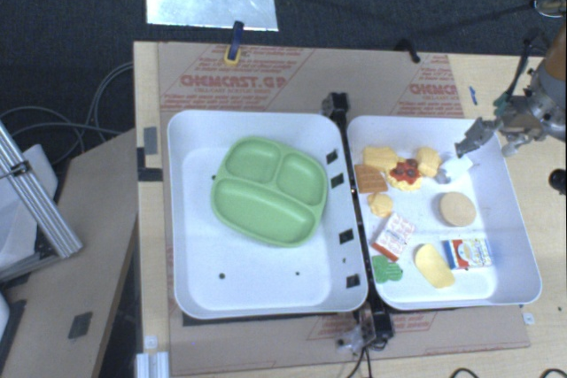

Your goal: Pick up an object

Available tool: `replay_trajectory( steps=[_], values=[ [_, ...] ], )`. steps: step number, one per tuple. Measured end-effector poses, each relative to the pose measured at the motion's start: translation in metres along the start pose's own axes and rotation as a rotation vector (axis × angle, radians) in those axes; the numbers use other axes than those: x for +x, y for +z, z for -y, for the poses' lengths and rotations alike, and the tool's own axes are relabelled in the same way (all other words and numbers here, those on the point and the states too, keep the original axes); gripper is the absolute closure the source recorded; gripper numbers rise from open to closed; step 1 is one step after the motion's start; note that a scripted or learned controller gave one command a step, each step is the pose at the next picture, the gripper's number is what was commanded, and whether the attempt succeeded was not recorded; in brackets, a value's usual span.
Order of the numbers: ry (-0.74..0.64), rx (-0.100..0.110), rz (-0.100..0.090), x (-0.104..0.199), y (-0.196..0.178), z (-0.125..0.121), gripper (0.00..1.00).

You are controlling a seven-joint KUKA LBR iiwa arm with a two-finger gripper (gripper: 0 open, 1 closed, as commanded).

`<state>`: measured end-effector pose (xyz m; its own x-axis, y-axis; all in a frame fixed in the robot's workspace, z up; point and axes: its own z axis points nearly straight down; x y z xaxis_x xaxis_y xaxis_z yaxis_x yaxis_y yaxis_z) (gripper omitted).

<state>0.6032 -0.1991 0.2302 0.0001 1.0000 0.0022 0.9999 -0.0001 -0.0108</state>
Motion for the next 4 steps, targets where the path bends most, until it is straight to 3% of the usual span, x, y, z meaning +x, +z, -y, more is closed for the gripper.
replay_trajectory(
  steps=[1, 4],
  values=[
    [-0.003, -0.013, 0.003, 0.001, -0.008, -0.002, 0.0],
    [-0.002, -0.01, 0.002, 0.002, 0.148, -0.008, 0.0]
  ],
)
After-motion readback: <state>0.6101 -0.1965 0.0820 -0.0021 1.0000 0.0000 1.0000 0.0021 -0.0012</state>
